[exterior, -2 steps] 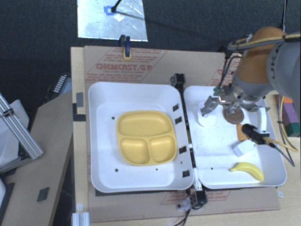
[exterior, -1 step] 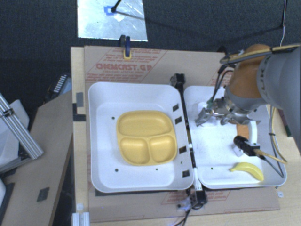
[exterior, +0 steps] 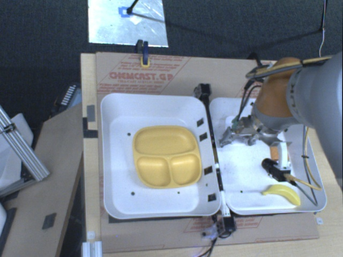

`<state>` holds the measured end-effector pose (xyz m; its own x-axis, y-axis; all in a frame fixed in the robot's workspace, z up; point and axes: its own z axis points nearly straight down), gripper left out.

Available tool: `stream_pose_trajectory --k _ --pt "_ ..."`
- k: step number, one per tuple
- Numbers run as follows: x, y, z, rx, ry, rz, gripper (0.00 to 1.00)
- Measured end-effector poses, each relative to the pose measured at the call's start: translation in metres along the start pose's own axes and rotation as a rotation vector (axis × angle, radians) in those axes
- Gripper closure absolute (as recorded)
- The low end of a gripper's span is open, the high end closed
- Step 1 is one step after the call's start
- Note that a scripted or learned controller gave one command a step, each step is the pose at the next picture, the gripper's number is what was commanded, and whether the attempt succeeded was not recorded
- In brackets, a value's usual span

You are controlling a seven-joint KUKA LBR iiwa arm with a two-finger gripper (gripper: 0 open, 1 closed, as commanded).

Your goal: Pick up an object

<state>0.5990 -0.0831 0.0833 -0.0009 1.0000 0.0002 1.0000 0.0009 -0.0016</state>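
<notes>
Two white bins: yellow three-compartment plastic tray (exterior: 165, 156) in left; yellow banana (exterior: 283, 193) in right; gripper (exterior: 234, 135) fingers spread, empty.

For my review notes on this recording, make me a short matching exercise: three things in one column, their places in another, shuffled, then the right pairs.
Things:
1. yellow tray
2. banana
3. gripper

Places:
A. near corner of the right bin
B. upper part of the right bin, over its floor
C. middle of the left bin

Pairs: 1-C, 2-A, 3-B
</notes>
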Motion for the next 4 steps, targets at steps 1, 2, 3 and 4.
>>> stream_pose_trajectory --k 1,2,3,4 --pt "-0.001 0.001 -0.012 -0.005 -0.001 0.0 1.0" --pt "-0.005 0.003 -0.077 -0.01 -0.002 0.0 1.0" --pt "0.003 0.011 -0.129 -0.009 -0.001 -0.004 1.0" --pt "0.003 0.013 -0.184 -0.01 -0.001 -0.004 1.0"
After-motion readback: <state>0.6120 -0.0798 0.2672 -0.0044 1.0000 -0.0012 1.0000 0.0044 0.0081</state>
